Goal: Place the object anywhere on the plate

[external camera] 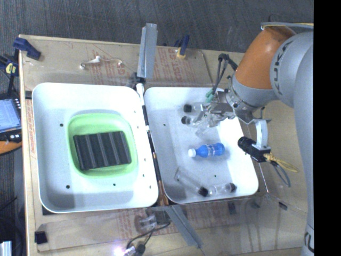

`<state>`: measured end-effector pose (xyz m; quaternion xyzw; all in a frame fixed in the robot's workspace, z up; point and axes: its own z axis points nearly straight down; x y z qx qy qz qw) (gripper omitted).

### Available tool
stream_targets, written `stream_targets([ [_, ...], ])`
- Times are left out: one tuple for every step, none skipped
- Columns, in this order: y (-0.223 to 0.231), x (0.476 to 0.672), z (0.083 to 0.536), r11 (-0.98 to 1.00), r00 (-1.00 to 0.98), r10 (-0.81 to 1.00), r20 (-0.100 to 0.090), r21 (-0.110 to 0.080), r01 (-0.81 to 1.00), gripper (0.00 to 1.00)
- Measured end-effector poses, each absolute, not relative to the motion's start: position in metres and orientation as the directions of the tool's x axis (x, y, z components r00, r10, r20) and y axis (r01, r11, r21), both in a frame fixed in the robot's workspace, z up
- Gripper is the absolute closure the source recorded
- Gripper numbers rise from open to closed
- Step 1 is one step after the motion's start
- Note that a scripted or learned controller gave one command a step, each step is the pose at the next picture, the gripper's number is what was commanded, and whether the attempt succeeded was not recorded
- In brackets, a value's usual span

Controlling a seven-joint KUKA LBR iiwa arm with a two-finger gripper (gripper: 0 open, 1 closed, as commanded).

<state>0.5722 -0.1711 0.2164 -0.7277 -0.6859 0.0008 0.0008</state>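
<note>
Grey arm with orange band (266, 57) reaches over right shallow white bin (160, 143); claw (217, 110) low at bin's upper part, among clear plastic bottles with dark caps (194, 119); possibly touching one, view too cluttered; claw's opening cannot be told; small blue bottle with white cap (208, 151) lies mid-bin, apart from claw; green plate with dark ridged insert (77, 127) sits in left white bin (45, 143).

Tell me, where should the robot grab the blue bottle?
Probably around the middle of the blue bottle, coming straight down from above. It lies on its side in the right bin, white cap toward the plate, with bare floor along both long sides. So the pincer could close across its narrow width.
</note>
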Motion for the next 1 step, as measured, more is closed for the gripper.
stream_targets([
  [-0.1710,0.5723,0.2164,-0.059,0.059,0.998,0.000,-0.002,0.998,0.00],
])
